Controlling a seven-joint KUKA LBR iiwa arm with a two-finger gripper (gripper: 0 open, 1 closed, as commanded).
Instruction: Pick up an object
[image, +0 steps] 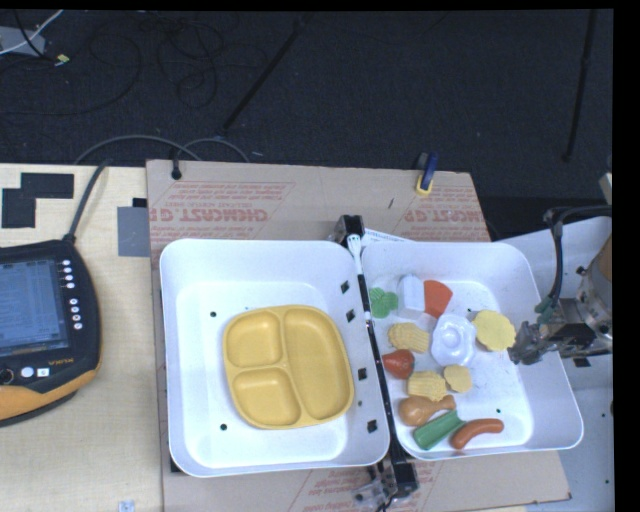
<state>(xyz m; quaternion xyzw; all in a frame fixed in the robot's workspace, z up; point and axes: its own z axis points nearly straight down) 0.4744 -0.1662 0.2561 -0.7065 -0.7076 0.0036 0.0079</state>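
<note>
The right bin (548, 415) holds several toy foods: a yellow chip-like piece (494, 329), a white cup-like piece (452, 341), an orange-red wedge (437, 296), a green piece (382, 301), a red tomato (398, 363), a corn piece (427, 384), a drumstick (421, 408), a green pepper (437, 430) and a sausage (476, 431). My gripper (527, 345) hangs over the bin's right side, just right of the yellow chip-like piece. I see nothing held in it.
The left bin (190, 300) holds a yellow three-compartment tray (287, 364). A tablet controller (40, 320) lies at the far left on the bench. A blue and yellow clip (427, 172) sits at the cardboard's far edge. Cables cross the dark floor behind.
</note>
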